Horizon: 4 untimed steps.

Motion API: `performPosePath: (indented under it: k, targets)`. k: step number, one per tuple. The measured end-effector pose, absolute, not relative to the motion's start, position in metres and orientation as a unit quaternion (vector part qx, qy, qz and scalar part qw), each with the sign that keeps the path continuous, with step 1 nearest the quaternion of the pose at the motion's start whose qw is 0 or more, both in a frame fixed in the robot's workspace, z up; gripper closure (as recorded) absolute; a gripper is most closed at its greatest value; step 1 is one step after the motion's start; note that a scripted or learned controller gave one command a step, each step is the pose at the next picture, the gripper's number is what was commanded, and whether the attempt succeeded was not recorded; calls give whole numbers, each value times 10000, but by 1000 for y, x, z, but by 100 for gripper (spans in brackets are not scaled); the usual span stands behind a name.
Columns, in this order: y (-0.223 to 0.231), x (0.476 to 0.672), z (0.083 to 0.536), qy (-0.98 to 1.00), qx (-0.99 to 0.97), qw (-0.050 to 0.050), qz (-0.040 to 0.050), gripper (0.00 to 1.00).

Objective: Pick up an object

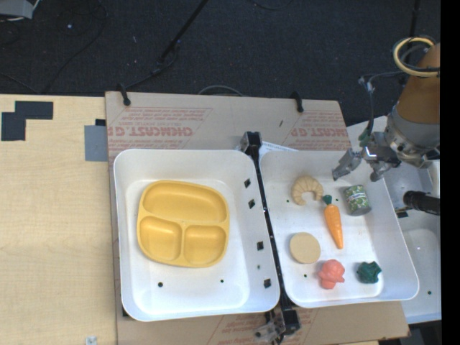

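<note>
Gripper (361, 162) hovers over the right white bin's (402, 282) far edge, fingers spread, pinching nothing. Nearest target is the small green-labelled can (356, 199) just below it: probably light, rigid and slick, so grab across its round sides. The same bin holds a croissant, carrot, tan disc, pink and green toys; the left white bin (129, 279) holds a yellow divided plastic plate (183, 222).

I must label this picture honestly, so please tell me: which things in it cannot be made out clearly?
- Camera view: the arm is cut off by the right edge, so its upper part cannot be seen.
- The gripper is small and blurred; its finger state is unclear.
- The label on the small can is too small to read.
- The green toy is too small to identify.
- The dark floor hides cable details.
</note>
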<state>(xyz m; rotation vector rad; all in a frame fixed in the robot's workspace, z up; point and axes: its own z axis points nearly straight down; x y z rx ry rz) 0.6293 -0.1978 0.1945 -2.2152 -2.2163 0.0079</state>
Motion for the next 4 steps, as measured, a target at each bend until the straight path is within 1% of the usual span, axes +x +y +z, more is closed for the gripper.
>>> performPosePath:
  k: [1, 2, 3, 4]
  targets:
    - [-194, 633, 147, -7085, -7057, 46, 26, 0]
    - [-193, 638, 118, -7084, -7058, -32, -41, 0]
    - [-193, 635, 120, -7089, -7053, 28, 2, 100]
    - [-190, 634, 180, -7080, -7062, 0, 1, 100]
